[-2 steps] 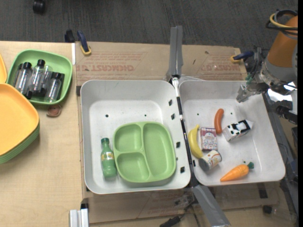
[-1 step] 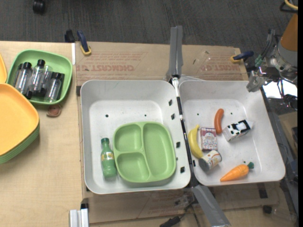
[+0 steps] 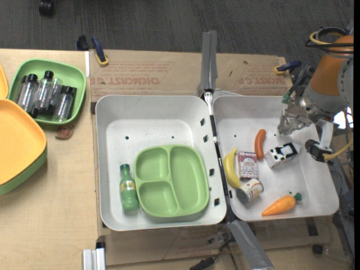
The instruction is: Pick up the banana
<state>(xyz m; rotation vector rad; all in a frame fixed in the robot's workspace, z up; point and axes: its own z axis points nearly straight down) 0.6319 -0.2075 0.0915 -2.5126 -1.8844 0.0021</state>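
Observation:
The yellow banana (image 3: pixel 230 170) lies in the right bin (image 3: pixel 320 204), close along its left wall and beside a pink box (image 3: pixel 247 165). My gripper (image 3: pixel 289 126) hangs over the upper right part of that bin, well to the right of the banana and just above a black-and-white carton (image 3: pixel 281 154). Its fingers look open, with nothing between them. The arm's orange band (image 3: pixel 329 75) sits at the right edge of the view.
The right bin also holds a red sausage (image 3: pixel 259 143), a small can (image 3: pixel 251 190) and a carrot (image 3: pixel 279 205). A green divided plate (image 3: pixel 169 180) and a green bottle (image 3: pixel 128 187) are in the left bin. Orange plates (image 3: pixel 19 145) and a tray of bottles (image 3: pixel 48 91) stand at far left.

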